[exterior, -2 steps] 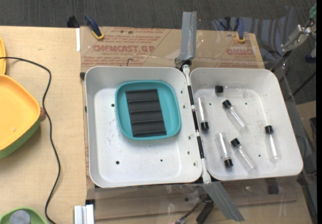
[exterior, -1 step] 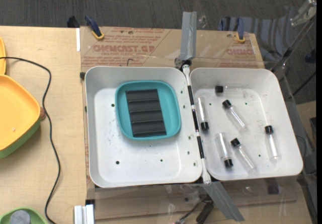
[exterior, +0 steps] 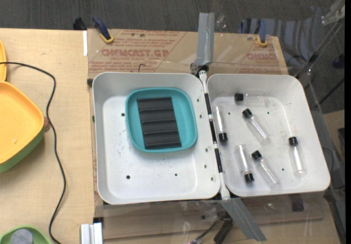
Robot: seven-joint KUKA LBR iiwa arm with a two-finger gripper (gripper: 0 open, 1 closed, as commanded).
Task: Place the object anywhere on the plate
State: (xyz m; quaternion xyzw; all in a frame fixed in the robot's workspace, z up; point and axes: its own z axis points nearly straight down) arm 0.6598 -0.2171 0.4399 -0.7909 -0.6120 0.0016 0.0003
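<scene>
Whether my gripper is released or clenched, I cannot tell, and with no fix on it I place things against each other and against the side my arm reaches in from.

The bin on that side, the right white bin (exterior: pixel 307 100), holds six clear tubes with black caps. None of them lies on the plate.
- One tube (exterior: pixel 253 96) lies near the far wall, cap pointing to the left bin.
- A second tube (exterior: pixel 220 121) lies along the wall shared with the left bin, cap at its near end.
- A third tube (exterior: pixel 256 126) lies slanted in the middle.
- A fourth tube (exterior: pixel 296 158) lies close to the outer wall, cap at its far end.
- The last two – a fifth tube (exterior: pixel 243 160) and a sixth tube (exterior: pixel 267 169) – lie just beside each other towards the near wall.

The left white bin (exterior: pixel 109 149) holds the teal plate (exterior: pixel 133 122), a square one with rounded corners, sitting in the far half of the bin. A dark ribbed slab (exterior: pixel 159 122) lies flat across its middle.

Beyond both bins lies printed cardboard (exterior: pixel 164 51), with a blue clamp (exterior: pixel 102 29) at its far left. On the wooden bench to the left, a stack of yellow dishes (exterior: pixel 16 122) sits well apart from the bins, with a black cable (exterior: pixel 55 128) running between them.
</scene>
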